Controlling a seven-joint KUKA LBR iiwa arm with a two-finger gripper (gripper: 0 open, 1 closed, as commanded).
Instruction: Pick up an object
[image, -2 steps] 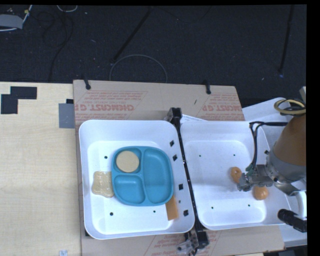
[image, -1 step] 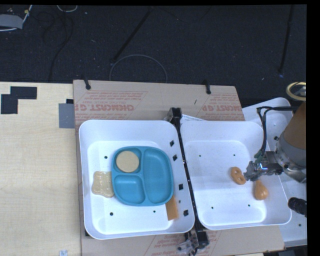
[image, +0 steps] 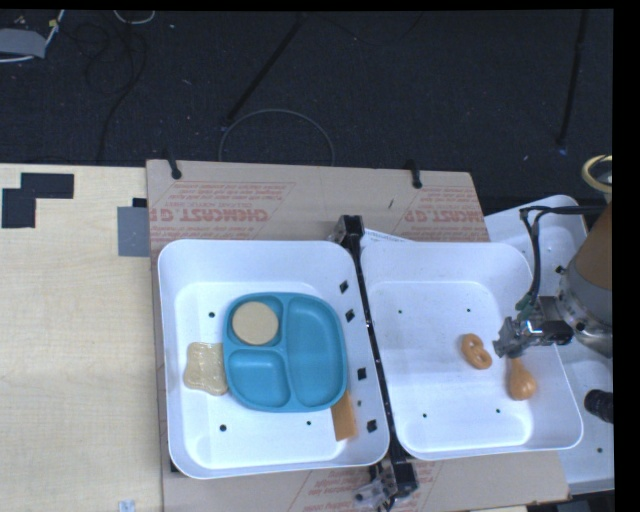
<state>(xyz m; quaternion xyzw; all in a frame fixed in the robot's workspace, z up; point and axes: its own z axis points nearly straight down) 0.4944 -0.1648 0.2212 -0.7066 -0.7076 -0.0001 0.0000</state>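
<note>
progress: we judge the pick not done; nothing is lifted, every item lies on a bin floor or on the tray.
jaws (image: 510, 338): low over the right bin (image: 440, 435), near its right wall; we cannot tell how far open they are, too small and dark, and we see nothing held between them.
nearest targets: orange ring-shaped piece (image: 476, 351) just left of the jaws, orange-tan lump (image: 520, 381) just below them; both lie on the bin floor, apart from each other.
left to do: we reckon close on one piece, lift it clear of the bin.
bins: 2, side by side on the table (image: 70, 330).
right bin count: 2 items, the ring-shaped piece and the lump.
left bin (image: 190, 440) count: 4 items; 1 blue divided tray (image: 300, 360), 1 round tan disc (image: 254, 322) in the tray's upper-left compartment, 1 pale yellow flat piece (image: 205, 368) touching the tray's left edge, 1 orange-brown strip (image: 343, 418) at the tray's lower-right corner.
total loose items: 6 by our count.
</note>
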